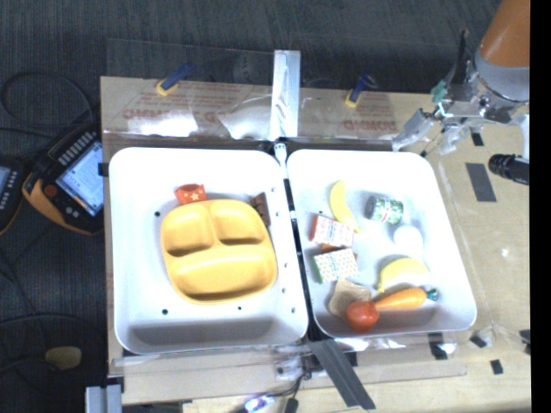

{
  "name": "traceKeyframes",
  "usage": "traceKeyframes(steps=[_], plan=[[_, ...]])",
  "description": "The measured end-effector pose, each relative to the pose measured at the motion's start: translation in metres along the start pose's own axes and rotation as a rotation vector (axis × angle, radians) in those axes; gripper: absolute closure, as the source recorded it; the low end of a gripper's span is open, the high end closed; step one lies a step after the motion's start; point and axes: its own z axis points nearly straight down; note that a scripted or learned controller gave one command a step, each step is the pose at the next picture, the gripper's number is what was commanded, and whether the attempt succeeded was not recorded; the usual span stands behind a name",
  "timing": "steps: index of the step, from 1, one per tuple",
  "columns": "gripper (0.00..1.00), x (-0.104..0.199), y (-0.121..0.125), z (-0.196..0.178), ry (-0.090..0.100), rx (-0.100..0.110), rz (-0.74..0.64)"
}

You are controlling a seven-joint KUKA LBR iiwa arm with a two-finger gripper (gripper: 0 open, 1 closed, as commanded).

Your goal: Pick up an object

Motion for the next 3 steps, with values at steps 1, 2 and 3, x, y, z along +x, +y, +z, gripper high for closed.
traceKeyframes(steps=[1,2,3], plan=[[0.0,0.0,0.012,0.009,-0.002,0.001,0.268],[0.0,0.036,0.016,0.08,-0.002,0.001,0.098],[0.0,0.037,0.017,0.039,-0.001,-0.001,0.147]])
